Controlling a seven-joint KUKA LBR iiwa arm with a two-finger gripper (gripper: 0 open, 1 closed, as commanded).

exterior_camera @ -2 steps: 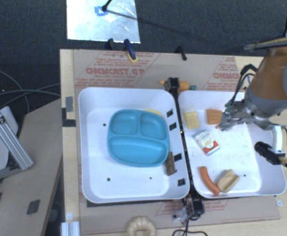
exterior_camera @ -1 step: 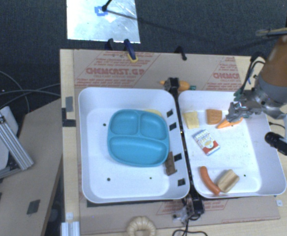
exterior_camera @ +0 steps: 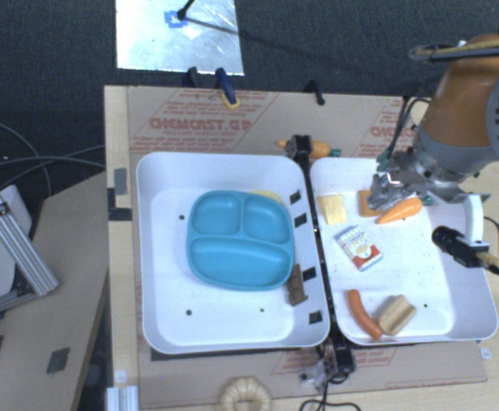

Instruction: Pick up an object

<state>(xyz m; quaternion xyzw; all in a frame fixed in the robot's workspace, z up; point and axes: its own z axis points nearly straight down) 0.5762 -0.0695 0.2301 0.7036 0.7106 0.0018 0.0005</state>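
Observation:
My gripper (exterior_camera: 388,192) hangs low over the back of the right bin (exterior_camera: 467,302), its tip just above and to the left of an orange carrot (exterior_camera: 401,211). A small orange-brown piece (exterior_camera: 365,202) lies right beside the tip, and whether the gripper touches it or the carrot I cannot tell. A yellow cheese slice (exterior_camera: 333,207) lies to the left of the gripper. Nearer the front lie a small printed packet (exterior_camera: 358,247), a red sausage (exterior_camera: 363,312) and a tan bread piece (exterior_camera: 395,314).
The left bin (exterior_camera: 159,255) holds a blue divided plate (exterior_camera: 240,239), a brown strip (exterior_camera: 296,287) by its right wall and a yellow bit (exterior_camera: 267,195) behind the plate. The grey-and-orange arm (exterior_camera: 467,110) fills the upper right. A black part (exterior_camera: 454,245) juts over the right bin's edge.

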